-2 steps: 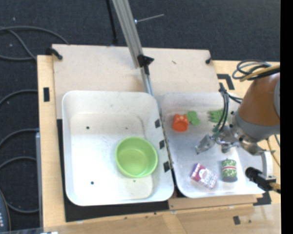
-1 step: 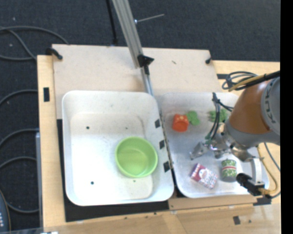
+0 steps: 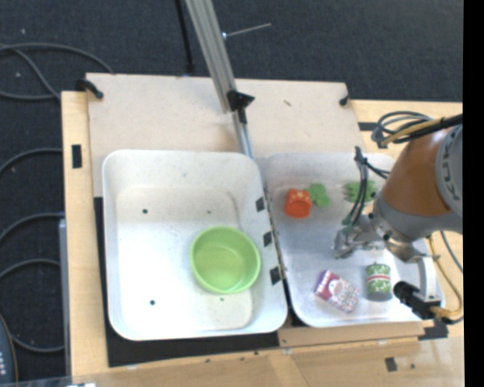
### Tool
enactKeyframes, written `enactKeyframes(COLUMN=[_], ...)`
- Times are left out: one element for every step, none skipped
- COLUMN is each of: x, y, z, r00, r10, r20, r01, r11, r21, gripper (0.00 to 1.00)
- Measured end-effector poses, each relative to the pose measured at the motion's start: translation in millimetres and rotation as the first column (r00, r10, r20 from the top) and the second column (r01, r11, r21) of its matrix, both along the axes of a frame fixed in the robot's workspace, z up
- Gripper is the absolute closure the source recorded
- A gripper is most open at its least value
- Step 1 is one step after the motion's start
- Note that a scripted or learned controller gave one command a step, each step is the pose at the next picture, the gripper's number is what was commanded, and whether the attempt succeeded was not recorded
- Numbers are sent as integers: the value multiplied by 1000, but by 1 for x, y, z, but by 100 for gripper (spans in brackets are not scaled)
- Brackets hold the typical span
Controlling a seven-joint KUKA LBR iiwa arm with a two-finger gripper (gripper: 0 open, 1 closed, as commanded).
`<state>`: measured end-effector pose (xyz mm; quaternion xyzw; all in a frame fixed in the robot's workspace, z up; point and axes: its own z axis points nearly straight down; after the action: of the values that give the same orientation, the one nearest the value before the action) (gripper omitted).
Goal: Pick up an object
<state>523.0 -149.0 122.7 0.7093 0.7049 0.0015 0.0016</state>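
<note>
End effector: one [image 3: 347, 242], low over the floor of the right bin, near its middle; whether it is parted or closed cannot be told, and nothing is seen in its grip.
Arm: one [image 3: 419, 188], grey with an orange band, entering from 3 o'clock and bending down into the right bin, cables trailing along it.
Can: one small green-and-white can [image 3: 378, 281], upright, just at 4 o'clock from the end effector.
Packet: one pink-and-white packet [image 3: 336, 289], lying flat at 6 o'clock from the end effector, near the bin's front wall.
Orange object: one [image 3: 298, 203], at 10 o'clock from the end effector.
Green pieces: two; one [image 3: 319, 195] touching the orange object's right side, one [image 3: 358, 190] at 12 o'clock, partly behind the cables.
Bins: two; right bin [image 3: 306, 317] holds all of the above, left bin [image 3: 129, 216] holds the bowl.
Bowl: one lime-green bowl [image 3: 225, 260], upright, toward 4 o'clock within the left bin.
Worktop: one [image 3: 169, 111], pale board carrying both bins.
Pole: one metal pole [image 3: 211, 39] slanting in from 12 o'clock.
</note>
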Motion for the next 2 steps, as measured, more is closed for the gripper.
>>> enactKeyframes(x=[10,11], y=[-3,3], z=[54,115], r00=[1000,1000], r10=[8,11], r20=[-3,4], r01=[-8,-11], r11=[1000,1000], r21=[-1,-2], gripper=[100,100])
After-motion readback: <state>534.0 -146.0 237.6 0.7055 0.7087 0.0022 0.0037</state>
